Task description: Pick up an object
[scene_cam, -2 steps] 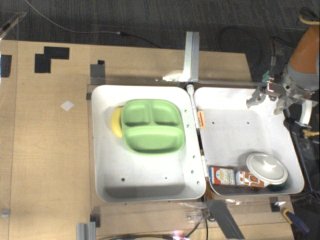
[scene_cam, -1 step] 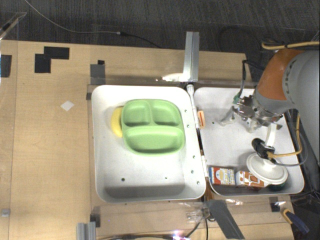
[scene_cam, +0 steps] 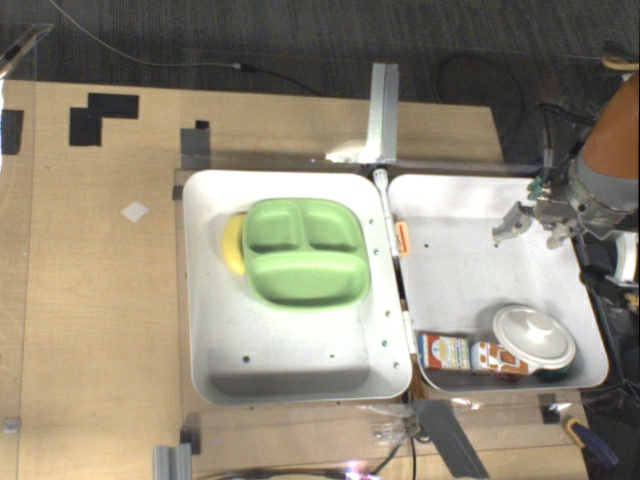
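So far nothing is lifted: the jaws (scene_cam: 533, 220) hang spread apart with nothing between them, over the bare upper part of the right bin (scene_cam: 450, 268), near its right wall. Candidates wait well apart from them, a white lidded bowl (scene_cam: 533, 334) and a small carton (scene_cam: 470, 354) along that bin's near edge, and a green divided tray (scene_cam: 303, 251) over something yellow (scene_cam: 232, 246) in the left bin (scene_cam: 280, 358). Reaching in from the right, the arm (scene_cam: 612, 153) is still to descend and grasp.

Green tray (scene_cam: 304, 252) in left bin (scene_cam: 215, 298), gripper (scene_cam: 535, 221) over right bin (scene_cam: 450, 278)
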